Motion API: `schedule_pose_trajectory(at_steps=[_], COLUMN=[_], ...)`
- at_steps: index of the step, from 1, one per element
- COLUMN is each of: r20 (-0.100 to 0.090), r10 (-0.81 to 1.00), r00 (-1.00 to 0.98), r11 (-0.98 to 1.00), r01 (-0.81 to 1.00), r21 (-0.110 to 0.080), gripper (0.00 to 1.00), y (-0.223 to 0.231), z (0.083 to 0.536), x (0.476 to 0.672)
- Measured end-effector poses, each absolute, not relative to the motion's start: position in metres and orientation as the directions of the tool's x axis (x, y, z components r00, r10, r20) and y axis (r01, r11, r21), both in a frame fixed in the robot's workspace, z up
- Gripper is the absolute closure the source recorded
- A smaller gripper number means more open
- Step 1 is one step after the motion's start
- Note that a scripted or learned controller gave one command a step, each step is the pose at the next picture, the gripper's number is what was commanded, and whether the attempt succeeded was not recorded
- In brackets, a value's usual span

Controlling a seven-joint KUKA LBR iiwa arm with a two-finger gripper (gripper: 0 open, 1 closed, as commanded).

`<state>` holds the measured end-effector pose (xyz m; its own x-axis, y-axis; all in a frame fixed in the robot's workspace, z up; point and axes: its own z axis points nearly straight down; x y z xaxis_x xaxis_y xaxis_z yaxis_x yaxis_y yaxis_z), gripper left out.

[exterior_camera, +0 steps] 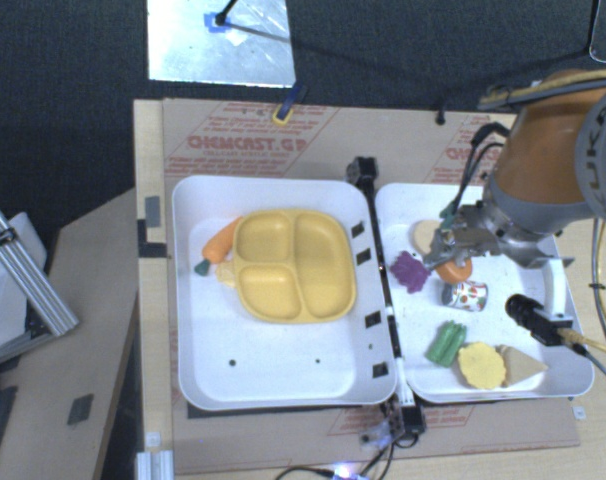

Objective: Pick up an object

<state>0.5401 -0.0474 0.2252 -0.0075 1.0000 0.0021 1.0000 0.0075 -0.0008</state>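
Note:
My gripper [449, 248] hangs low in the upper middle of the right bin [415, 320], reached in from the right. A small orange object [457, 268] lies directly under it, partly covered by it. I cannot tell whether the gripper touches or holds it. To the left of the gripper lies a purple object [410, 271]. A pale round piece [425, 235] sits just behind the gripper. A small white can with red spots [468, 294] lies in front of the orange object.
Near the right bin's front lie a green object [446, 341], a yellow round piece [481, 365] and a tan wedge [523, 366]. The left bin [283, 363] holds a yellow divided plate [288, 266] with a carrot [220, 240] beside its left edge.

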Motion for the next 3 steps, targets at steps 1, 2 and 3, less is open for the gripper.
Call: schedule_pose_trajectory(at_steps=[1,2,3], r20=[0.003,0.002,0.000], r10=[1.000,1.000,1.000], r00=[-0.009,-0.008,0.000], r11=[0.009,0.008,0.000], r01=[1.000,1.000,1.000], r21=[-0.001,-0.002,0.003], gripper=[1.00,1.00,1.00], y=[0.005,0.045,0.026], z=[0.219,0.218,0.230], x=[0.519,0.492,0.495])
